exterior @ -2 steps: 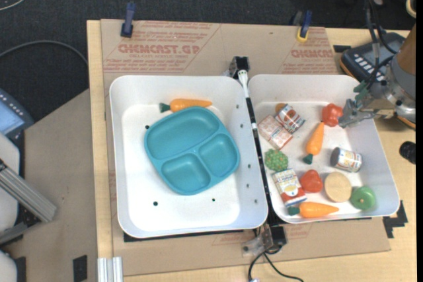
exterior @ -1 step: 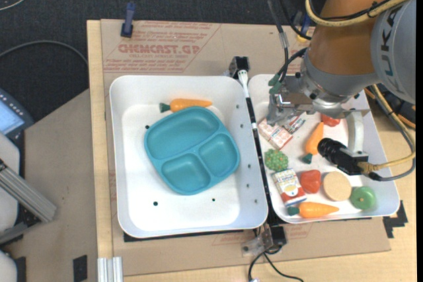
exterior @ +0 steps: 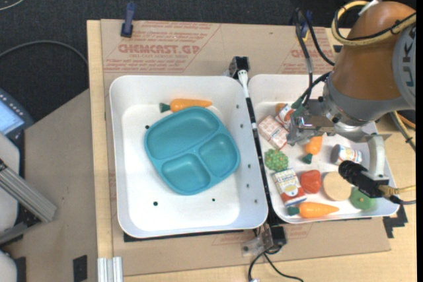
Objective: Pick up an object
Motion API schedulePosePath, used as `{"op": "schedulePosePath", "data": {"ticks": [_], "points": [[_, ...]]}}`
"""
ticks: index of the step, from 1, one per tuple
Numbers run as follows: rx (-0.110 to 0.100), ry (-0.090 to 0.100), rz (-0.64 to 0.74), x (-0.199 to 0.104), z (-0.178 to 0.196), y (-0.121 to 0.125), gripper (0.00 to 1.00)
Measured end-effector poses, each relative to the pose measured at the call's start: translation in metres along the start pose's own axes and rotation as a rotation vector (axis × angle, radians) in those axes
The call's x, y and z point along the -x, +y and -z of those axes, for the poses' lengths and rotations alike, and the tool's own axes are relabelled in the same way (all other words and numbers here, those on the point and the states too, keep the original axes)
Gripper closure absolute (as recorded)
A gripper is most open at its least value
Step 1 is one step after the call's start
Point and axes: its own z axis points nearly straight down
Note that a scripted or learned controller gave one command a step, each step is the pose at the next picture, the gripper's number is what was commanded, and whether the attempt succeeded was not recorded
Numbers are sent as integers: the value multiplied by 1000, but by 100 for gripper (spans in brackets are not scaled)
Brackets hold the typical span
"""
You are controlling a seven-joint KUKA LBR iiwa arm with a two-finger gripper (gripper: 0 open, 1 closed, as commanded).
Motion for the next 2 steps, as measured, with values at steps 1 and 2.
{"op": "schedulePosePath", "data": {"ticks": [1,2], "points": [[26,-7,-3,75,149,6,100],[1,0,-1,97,114,-28,100]]}}
